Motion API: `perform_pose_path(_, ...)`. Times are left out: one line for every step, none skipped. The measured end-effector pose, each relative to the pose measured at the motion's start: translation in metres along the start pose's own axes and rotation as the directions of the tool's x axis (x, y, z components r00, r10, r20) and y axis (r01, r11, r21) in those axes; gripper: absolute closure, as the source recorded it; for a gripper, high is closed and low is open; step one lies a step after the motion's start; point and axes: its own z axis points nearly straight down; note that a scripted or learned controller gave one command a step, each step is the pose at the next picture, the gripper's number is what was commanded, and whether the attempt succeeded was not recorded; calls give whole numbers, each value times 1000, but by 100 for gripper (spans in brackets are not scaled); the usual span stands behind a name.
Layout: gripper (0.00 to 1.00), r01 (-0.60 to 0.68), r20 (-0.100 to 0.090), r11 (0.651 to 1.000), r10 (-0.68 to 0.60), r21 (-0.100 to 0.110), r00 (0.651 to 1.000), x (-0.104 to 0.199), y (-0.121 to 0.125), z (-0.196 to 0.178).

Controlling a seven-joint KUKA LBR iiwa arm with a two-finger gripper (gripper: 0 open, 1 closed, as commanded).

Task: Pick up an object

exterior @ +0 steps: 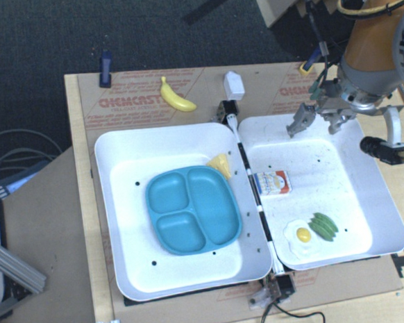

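The cardboard sheet [141, 99] under the bins bears red lettering, seemingly "CHEMCAST". The left bin [118, 157] holds a blue divided tray [192, 210] with a yellow wedge [220, 165] at its far right. The right bin [372, 199] holds a small carton [271, 182] whose label is too blurred to read, a fried egg [302, 236] and a green pod [323, 226]. A banana [175, 97] lies beyond the bins. The gripper [317, 119] hangs over the right bin's far edge, fingers spread wide, holding nothing.

gripper [318, 121] above right bin's [372, 199] far edge, fingers spread, holding nothing | right bin: small carton [271, 182], fried egg [302, 236], green pod [324, 226] | left bin [123, 219]: blue divided plate [192, 209], yellow wedge [220, 165] | surface [86, 110]: banana [175, 97]
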Motion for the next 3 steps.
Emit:
perform_pose_path(0, 0, 0, 1000, 0, -1, 1000, 27, -6, 125)
perform_pose_path(0, -1, -1, 1000, 1, 2, 1000, 27, -30, 125)
perform_pose_path(0, 0, 1, 1000, 0, -2, 1000, 24, 16, 124)
